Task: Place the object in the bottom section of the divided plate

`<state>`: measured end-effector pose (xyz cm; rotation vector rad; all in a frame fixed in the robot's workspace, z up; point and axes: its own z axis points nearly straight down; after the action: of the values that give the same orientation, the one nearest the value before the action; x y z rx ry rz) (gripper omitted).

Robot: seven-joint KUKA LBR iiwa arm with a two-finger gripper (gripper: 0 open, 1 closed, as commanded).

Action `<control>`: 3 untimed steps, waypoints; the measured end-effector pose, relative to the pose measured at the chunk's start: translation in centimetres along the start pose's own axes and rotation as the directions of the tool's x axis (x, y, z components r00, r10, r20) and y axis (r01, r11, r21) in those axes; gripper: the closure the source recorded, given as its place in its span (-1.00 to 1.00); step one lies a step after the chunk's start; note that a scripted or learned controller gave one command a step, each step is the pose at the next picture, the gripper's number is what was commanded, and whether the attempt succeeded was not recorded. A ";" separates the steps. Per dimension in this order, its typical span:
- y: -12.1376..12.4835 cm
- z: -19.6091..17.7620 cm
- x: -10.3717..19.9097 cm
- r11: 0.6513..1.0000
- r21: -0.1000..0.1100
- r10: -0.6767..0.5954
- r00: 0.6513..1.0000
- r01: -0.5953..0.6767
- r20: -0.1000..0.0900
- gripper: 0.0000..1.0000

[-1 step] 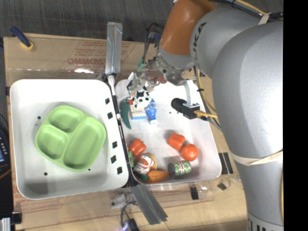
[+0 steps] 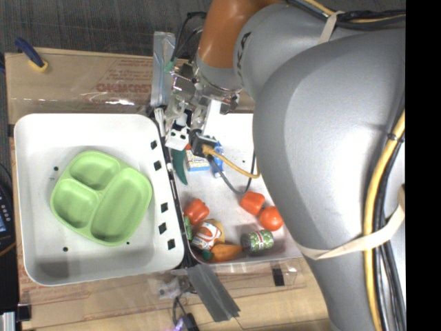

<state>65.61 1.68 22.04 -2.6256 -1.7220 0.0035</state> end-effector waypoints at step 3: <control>-13.7 7.0 8.8 0.605 0.001 0.796 0.605 -0.796 0.002 1.00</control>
<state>56.54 15.17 15.09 -3.1179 -0.3762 0.0081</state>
